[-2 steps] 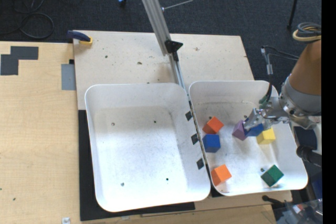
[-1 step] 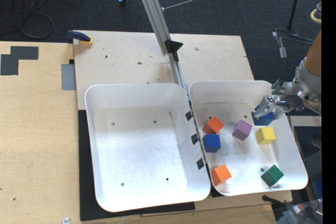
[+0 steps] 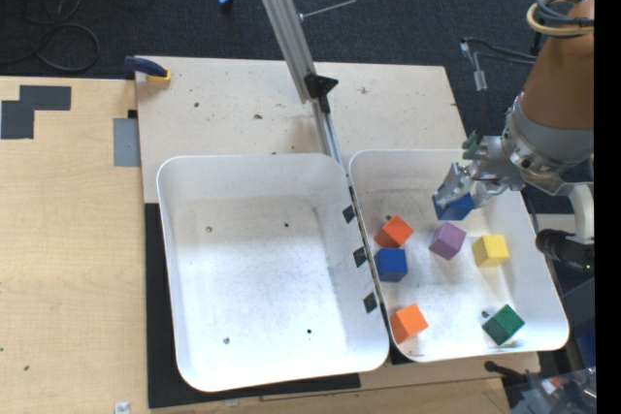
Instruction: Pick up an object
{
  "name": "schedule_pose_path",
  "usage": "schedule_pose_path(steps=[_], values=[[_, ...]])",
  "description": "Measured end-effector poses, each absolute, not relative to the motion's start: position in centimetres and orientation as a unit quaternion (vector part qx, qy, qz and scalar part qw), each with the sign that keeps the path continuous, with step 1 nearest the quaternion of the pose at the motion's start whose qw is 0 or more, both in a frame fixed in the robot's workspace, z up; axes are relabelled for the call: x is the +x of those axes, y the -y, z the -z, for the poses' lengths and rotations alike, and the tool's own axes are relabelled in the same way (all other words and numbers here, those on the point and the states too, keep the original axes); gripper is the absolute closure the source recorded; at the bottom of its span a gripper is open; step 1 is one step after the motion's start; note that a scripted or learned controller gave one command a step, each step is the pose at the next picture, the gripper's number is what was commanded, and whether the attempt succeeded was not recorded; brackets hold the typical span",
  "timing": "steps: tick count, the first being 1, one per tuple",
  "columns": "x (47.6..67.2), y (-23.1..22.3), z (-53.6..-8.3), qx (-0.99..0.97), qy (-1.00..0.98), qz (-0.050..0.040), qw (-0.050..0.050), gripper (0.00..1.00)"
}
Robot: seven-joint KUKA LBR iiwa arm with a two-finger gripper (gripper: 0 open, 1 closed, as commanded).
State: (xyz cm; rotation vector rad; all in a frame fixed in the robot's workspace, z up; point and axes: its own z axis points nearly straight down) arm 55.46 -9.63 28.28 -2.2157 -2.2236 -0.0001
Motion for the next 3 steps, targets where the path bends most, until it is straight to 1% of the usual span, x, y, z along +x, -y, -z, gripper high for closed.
schedule_pose_path(steps=[2,3], values=[[59.7,1.4,-27.1,-0.706,0.708,-0.0005,0.002,1.00],[61.8,-2.1,-25.2,-0.707,0.708,-0.0013,0.002,1.00]])
